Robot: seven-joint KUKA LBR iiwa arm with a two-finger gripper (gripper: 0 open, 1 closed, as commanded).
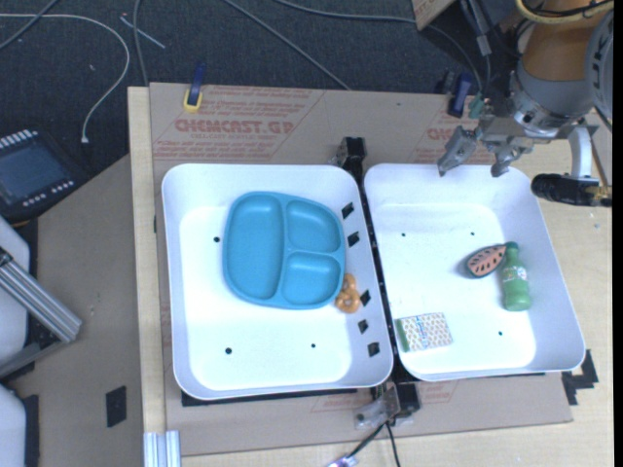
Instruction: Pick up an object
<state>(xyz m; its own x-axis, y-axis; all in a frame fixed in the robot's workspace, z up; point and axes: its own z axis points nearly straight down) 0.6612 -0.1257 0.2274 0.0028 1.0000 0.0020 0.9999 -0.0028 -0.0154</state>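
Observation:
My gripper (pixel 476 162) hangs over the far edge of the right bin (pixel 428 202), its two fingers spread open with nothing between them. Well in front of it, near the bin's right side, lie a brown and pink oval toy (pixel 485 261) and a green bottle (pixel 514 278), side by side and touching. A small patterned packet (pixel 423 332) rests near the front left corner of the right bin. In the left bin (pixel 195 339) sits a blue divided plate (pixel 282 250), with a small orange-brown object (pixel 348 296) at its lower right edge.
Black clips line the divider between the two bins (pixel 358 261). A cardboard sheet (pixel 243 115) lies under the bins. Cables trail over the dark floor at the far left.

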